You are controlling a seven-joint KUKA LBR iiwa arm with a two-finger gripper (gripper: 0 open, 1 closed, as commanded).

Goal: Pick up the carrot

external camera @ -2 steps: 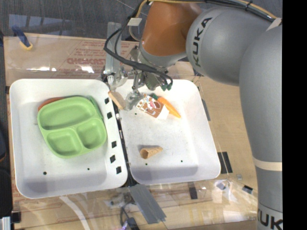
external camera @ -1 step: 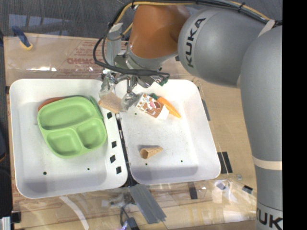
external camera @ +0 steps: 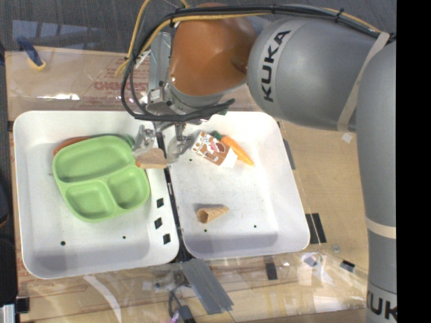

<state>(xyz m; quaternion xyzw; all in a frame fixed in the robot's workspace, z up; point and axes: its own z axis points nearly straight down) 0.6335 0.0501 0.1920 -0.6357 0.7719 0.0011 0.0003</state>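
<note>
Bins sit side by side: the left bin [external camera: 34, 200] holds a green divided tray [external camera: 101, 177] over something reddish. At the seam between them the gripper [external camera: 161, 143] hangs, fingers narrowly parted with a tan piece [external camera: 151, 159] at their tips; whether it is truly pinched cannot be told. Further along, in the right bin [external camera: 269, 214], a small carton [external camera: 213, 149] lies touching the carrot [external camera: 240, 151], which looks like a light, stiff, smooth toy, best taken across its thicker middle. That carton crowds the near flank. A cone [external camera: 211, 213] lies well apart.
</note>
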